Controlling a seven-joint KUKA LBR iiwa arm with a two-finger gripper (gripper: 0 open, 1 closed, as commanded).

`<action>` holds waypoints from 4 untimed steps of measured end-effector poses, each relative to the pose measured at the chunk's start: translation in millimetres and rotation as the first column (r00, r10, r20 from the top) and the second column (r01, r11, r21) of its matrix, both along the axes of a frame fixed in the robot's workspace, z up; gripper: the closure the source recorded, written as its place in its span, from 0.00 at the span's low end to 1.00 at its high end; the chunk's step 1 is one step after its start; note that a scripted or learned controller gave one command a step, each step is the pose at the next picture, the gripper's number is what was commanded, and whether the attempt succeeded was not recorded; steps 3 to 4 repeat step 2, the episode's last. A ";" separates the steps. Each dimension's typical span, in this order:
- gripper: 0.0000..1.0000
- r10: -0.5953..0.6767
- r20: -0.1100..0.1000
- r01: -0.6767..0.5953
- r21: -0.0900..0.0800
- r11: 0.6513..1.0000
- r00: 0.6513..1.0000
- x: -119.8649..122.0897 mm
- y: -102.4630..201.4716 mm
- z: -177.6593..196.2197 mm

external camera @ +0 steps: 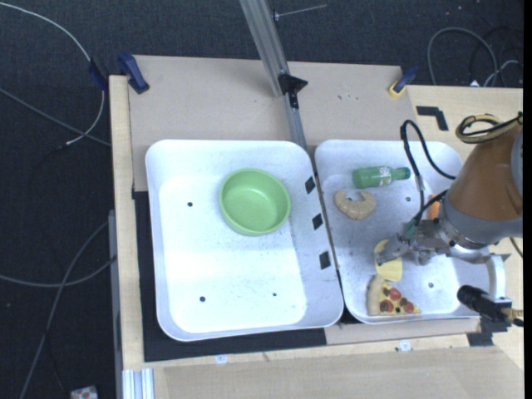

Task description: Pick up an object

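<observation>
Camera view: arm (490, 194) cut off right; yellow object (389, 268) partly hidden.

right bin's got a green bottle (380, 175) lying flat, tan bagel-ish thing (355, 204), yellow piece (388, 267), pizza slice (389, 298)

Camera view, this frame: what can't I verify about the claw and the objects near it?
- Claw: too small and dark to tell its state, or whether it touches the yellow object.
- Yellow object: its upper edge is hidden under the claw.
- Arm: cut off by the right edge.
- Green bottle: label too small to read.
</observation>
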State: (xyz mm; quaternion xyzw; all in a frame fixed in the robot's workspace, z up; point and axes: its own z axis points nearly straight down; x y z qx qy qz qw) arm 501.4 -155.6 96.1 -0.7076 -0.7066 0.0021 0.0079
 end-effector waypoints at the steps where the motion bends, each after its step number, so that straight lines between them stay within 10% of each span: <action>1: 1.00 -0.001 0.009 0.001 -0.001 1.000 1.000 2.1 0.1 15.5; 4: 1.00 0.000 0.022 0.001 -0.010 1.000 1.000 -4.3 -5.3 70.7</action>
